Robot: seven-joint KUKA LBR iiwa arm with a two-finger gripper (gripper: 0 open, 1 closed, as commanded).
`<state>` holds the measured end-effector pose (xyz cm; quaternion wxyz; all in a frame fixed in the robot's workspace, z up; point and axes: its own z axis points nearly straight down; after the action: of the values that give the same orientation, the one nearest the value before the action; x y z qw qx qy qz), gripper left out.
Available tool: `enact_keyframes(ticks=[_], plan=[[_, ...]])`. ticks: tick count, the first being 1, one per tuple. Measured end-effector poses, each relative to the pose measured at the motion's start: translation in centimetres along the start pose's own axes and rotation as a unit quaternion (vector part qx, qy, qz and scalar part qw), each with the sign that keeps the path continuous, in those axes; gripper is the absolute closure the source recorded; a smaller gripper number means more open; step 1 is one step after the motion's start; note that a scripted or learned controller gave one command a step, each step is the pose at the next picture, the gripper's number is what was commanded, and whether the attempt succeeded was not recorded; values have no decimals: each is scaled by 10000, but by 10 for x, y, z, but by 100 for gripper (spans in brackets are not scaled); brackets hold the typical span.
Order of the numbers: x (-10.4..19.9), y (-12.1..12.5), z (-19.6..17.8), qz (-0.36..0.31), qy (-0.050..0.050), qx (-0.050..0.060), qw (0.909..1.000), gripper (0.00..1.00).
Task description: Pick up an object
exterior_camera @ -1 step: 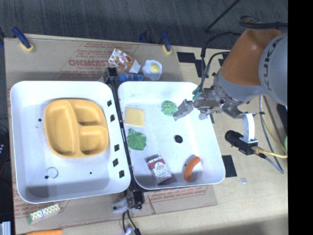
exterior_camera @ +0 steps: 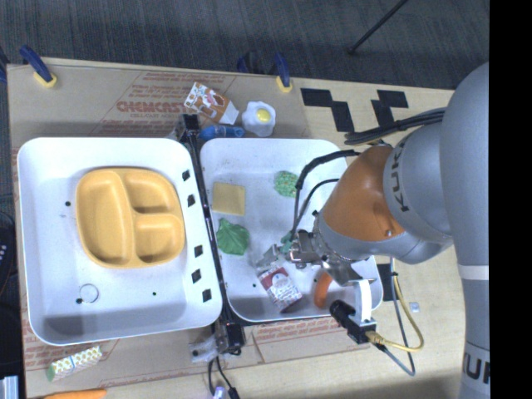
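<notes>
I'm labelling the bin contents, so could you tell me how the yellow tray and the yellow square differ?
The tray lies in the left bin; the square lies in the right bin. The tray is far larger than the square. The tray has rounded corners and moulded compartments, while the square looks flat and plain. Both are yellow and lie flat on a white bin floor.

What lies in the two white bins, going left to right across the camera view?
Yellow divided plastic tray in the left white bin → pale yellow square slice → dark green leafy piece → red and white packet → orange carrot-like piece, close under the arm's wrist.
</notes>
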<state>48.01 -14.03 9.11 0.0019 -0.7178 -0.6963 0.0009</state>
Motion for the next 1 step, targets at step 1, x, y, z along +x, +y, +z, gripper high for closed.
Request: enact_keyframes(ticks=[1], plan=[[-63,0,-1,-691,44,-7,9976,0]])
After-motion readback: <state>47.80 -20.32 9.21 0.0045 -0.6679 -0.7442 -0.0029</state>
